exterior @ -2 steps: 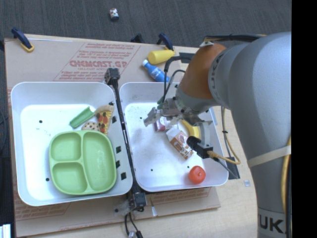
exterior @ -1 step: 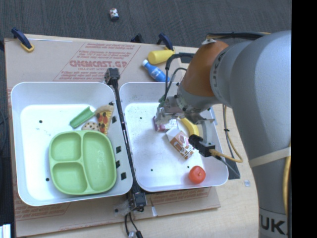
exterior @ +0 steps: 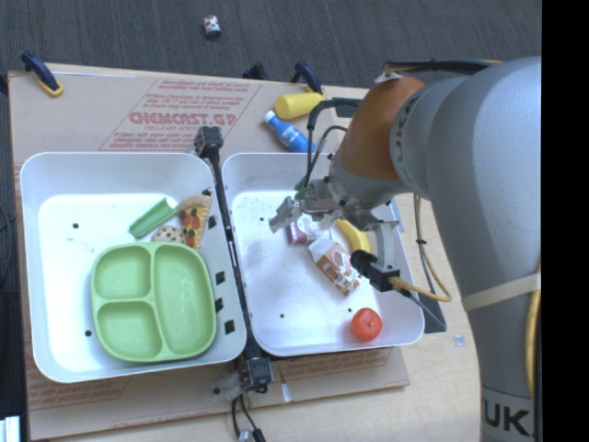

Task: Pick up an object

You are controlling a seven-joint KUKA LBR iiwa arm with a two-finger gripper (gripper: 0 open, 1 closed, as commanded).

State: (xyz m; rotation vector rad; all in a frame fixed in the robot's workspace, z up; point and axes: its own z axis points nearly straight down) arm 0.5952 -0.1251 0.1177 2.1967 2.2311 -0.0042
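**Arm down in the right bin, nothing lifted yet**

Nearest me, the two shallow white bins sit side by side. At the right bin's point(exterior: 276, 334) five o'clock corner lies a small round red tomato-like toy point(exterior: 366, 324). Toward the middle is a brown-and-white printed packet point(exterior: 335, 267), with a yellow banana-shaped toy point(exterior: 352, 236) at its one o'clock and something small and red point(exterior: 297, 235) at its ten o'clock.

The left bin point(exterior: 41, 274) holds a pale green three-compartment plastic tray point(exterior: 153, 301); at its twelve o'clock rest a green stick-shaped piece point(exterior: 152, 217) and a toy pizza slice point(exterior: 191, 221).

Over that cluster hangs the two-finger gripper point(exterior: 299, 212); whether it is parted or clenched I cannot tell. Judging by how everything lies flat, the pick remains to be done.

Farther back, on the cardboard sheet point(exterior: 110, 109), lie a yellow lemon-like toy point(exterior: 296, 106) and a blue bottle-shaped toy point(exterior: 289, 133).
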